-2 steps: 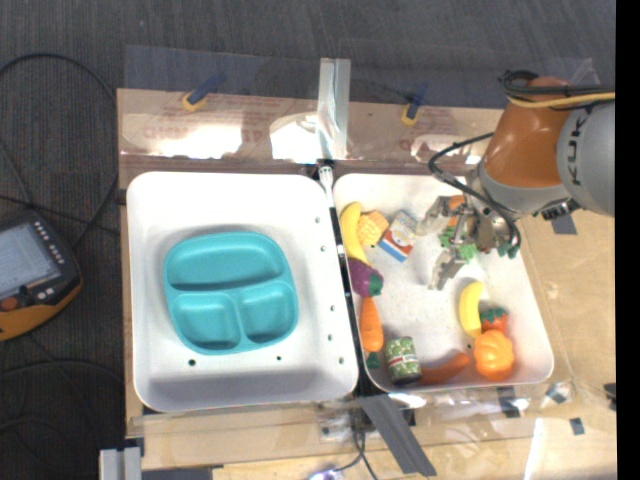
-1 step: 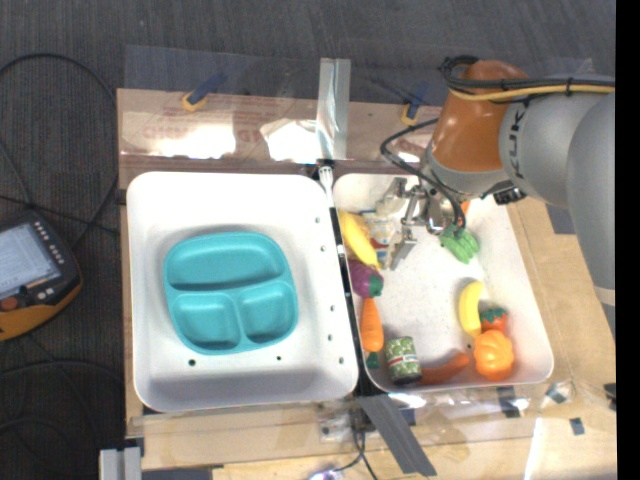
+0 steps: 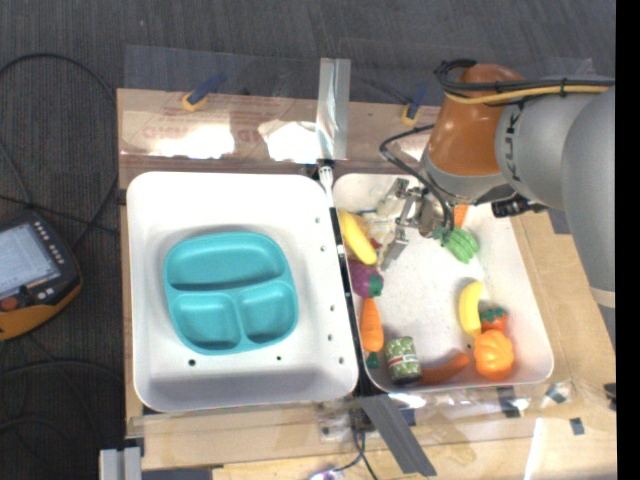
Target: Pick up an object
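Note:
The right bin holds several toy foods. A yellow banana lies by its left wall, with a purple eggplant and an orange carrot below it. A green leafy piece lies on the gripper's right. My gripper hangs low over the bin's upper left part, just right of the banana. It is open, and nothing sits between its fingers.
Along the right bin's lower side lie a green can, a red sausage-like piece, an orange pumpkin and a second yellow fruit. The left bin holds a teal compartment tray.

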Action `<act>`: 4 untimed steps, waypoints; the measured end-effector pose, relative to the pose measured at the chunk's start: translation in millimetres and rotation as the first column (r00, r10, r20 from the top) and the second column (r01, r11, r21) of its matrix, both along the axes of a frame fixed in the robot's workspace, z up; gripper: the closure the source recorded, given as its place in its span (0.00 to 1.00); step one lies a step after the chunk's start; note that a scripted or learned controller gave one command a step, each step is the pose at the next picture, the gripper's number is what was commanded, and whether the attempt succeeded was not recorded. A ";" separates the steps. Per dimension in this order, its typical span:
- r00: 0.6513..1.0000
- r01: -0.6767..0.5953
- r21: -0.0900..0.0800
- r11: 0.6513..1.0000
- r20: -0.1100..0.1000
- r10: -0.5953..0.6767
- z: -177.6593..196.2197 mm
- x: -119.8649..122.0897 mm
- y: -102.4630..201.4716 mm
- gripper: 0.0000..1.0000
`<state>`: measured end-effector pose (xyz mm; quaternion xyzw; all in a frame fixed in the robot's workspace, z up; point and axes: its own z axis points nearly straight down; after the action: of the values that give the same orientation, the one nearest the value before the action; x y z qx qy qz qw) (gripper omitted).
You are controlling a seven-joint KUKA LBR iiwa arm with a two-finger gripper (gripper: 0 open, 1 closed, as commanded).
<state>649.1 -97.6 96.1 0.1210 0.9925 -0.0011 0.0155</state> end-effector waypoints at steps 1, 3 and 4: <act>0.994 0.109 0.004 0.994 0.008 -0.109 0.7 -54.4 1.7 0.00; 0.889 0.455 -0.009 0.891 -0.054 -0.455 -10.9 7.2 -31.9 0.00; 0.786 0.618 0.009 0.786 -0.018 -0.618 -6.9 -85.4 -11.9 0.00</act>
<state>563.7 -109.6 89.2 0.4388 0.8985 0.0001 0.0062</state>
